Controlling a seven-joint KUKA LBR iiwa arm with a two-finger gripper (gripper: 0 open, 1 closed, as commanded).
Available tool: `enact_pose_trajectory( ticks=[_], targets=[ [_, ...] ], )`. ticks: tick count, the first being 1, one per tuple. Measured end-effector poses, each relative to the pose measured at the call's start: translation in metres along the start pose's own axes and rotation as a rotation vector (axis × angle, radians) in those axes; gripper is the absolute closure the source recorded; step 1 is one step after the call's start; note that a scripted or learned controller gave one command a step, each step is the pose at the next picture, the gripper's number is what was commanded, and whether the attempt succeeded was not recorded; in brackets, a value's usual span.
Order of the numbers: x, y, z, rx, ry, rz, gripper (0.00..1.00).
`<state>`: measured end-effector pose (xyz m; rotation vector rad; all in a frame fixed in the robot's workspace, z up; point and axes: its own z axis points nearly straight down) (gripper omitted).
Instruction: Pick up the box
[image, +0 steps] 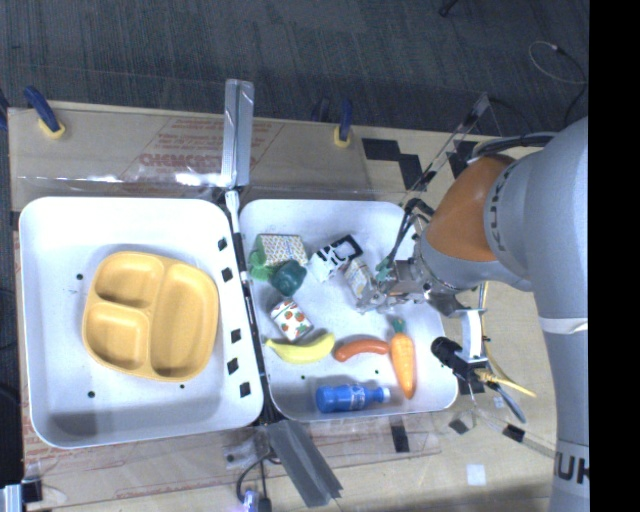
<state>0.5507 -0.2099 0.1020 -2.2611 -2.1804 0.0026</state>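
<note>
A green-and-white patterned box (280, 247) is lying in the far left corner of the right bin (330, 212), pressed against a teal cup (291, 276) just on its near side. A smaller red-speckled carton (291, 320) is resting along the same left wall, closer to the near edge, and a black-and-white carton (340, 257) is sitting near the bin's middle.

The gripper (384, 283) is hanging low by the bin's right wall, well apart from the box and with nothing seen in its grasp; whether it is open or closed cannot be told from this angle. A banana (303, 348), a red-orange sausage (360, 348), a carrot (401, 363) and a blue bottle (350, 397) are crowding the near edge. In the left bin (45, 225), a yellow divided plate (150, 314) is lying alone.

The pick appears to be only in its approach stage. The next move is calling for travel across the bin toward its far left corner, then a descent over the box that is avoiding the cup touching it.
</note>
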Motion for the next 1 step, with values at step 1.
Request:
enact_pose_trajectory(
  ticks=[1],
  targets=[
    [0.0663,0.0663,-0.1027,0.0,0.002,0.064,1.0]
  ],
)
